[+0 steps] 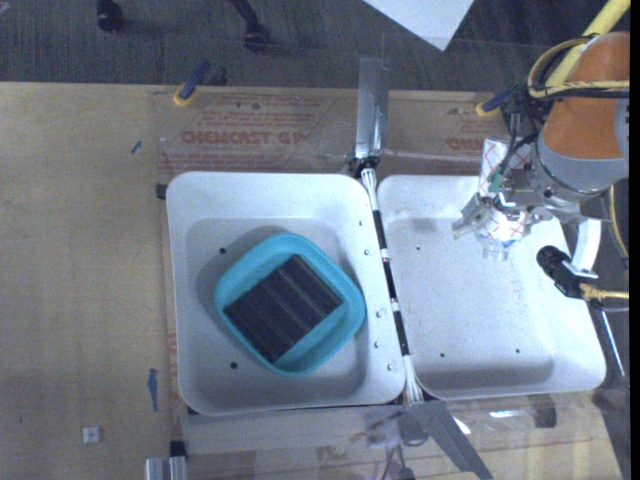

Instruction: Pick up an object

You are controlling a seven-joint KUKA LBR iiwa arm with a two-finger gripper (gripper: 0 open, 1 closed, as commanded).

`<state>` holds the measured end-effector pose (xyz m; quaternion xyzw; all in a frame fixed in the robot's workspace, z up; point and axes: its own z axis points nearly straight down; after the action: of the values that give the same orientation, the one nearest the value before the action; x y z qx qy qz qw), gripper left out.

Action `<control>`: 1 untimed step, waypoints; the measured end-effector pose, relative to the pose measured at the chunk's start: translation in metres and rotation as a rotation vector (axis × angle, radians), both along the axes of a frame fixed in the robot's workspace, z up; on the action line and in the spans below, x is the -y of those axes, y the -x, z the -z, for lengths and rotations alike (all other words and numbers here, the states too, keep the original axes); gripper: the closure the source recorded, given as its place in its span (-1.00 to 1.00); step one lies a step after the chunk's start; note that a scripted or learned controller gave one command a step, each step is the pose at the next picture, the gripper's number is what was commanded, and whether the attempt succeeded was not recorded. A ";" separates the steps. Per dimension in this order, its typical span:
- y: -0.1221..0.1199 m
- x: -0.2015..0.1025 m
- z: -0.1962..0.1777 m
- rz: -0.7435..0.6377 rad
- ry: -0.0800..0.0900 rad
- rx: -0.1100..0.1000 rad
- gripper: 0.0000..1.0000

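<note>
Gripper [497,230] hangs over the far part of the right bin [500,358], toward its right side. Its tip is a blur of pale metal and cable; cannot tell how it is set or whether it has anything in it.

Object: one candidate, a blue square container [290,303] with a dark ribbed insert [282,308], lying flat in the middle of the left bin [190,228]. It sits rotated, corners pointing roughly far/near and left/right. The insert's ribs run from near-left to far-right.

Key relation: the container lies to the left of the gripper and nearer in the scene, in the other bin, well apart. Between them runs the divider [385,268] where the two bin rims meet, with a line of fasteners along it.

Judgement: the arm must cross over that rim line to reach the container. A grasp on the thin blue rim looks the likeliest hold; the diagonal set means the wrist would need to turn to match an edge.

Surroundings: wooden bench [80,268], metal bracket [371,108] at the far end of the divider, a yellow clamp [187,90] far left.
</note>
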<state>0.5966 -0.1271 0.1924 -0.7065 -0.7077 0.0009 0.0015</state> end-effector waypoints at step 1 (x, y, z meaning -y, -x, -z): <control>-0.070 -0.022 0.048 0.106 0.003 0.004 -1.00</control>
<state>0.6668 -0.1054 0.1449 -0.7430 -0.6693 0.0004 -0.0007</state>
